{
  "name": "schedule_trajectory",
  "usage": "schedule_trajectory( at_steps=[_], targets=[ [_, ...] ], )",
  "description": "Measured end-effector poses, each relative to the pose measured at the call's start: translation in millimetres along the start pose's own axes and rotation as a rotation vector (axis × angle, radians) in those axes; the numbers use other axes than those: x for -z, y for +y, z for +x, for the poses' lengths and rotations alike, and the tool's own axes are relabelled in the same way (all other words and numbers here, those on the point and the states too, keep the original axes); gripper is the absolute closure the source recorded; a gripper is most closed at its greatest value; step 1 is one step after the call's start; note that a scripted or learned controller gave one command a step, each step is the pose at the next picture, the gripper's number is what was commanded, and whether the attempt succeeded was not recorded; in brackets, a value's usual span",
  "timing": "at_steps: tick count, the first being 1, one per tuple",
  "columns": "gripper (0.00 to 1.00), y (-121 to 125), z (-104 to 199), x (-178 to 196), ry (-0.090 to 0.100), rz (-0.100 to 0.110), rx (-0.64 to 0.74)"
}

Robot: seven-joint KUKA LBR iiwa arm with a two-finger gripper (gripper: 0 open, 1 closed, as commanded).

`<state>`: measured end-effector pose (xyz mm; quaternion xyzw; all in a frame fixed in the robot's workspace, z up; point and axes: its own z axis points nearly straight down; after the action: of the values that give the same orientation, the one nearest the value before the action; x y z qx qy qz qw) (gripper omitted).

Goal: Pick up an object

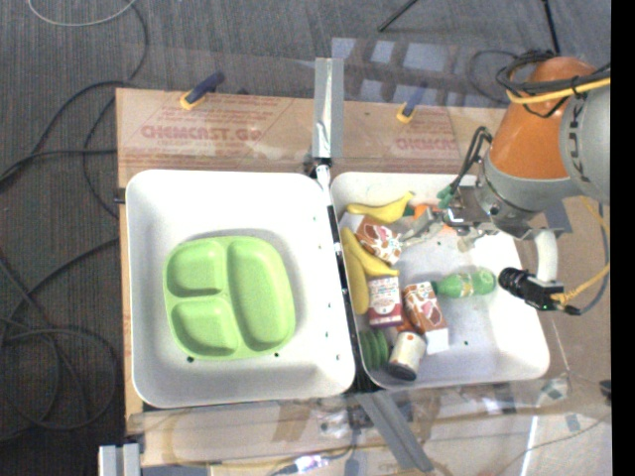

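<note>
We start with the counter, its cardboard top carrying two white bins. The left bin holds a green divided tray. The right bin holds the clutter: a banana at its 12 o'clock edge, a second banana along the 9 o'clock wall, a round red-and-white packet between them, two small red cartons side by side near the middle, a green bottle lying on its side toward 3 o'clock, and a white can near 6 o'clock.

The arm comes in from 3 o'clock, and the end effector sits low over the bin's 1 o'clock corner. It looks busy with cables there, and we cannot tell how its fingers stand; nothing is plainly between them.

We judge the step to be the approach to a grasp. The green bottle seems the fair target: it lies apart from its neighbours, at about 5 o'clock from the end effector and near it. To do this well, we would straddle the bottle across its narrow width and descend squarely, so it does not roll away.
</note>
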<state>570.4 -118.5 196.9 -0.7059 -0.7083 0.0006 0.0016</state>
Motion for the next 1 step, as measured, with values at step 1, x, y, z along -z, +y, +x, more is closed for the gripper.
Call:
schedule_trajectory(
  at_steps=[1],
  targets=[
    [0.0, 53.8, 12.6, -75.8, 0.0, -0.022, -0.165]
  ],
)
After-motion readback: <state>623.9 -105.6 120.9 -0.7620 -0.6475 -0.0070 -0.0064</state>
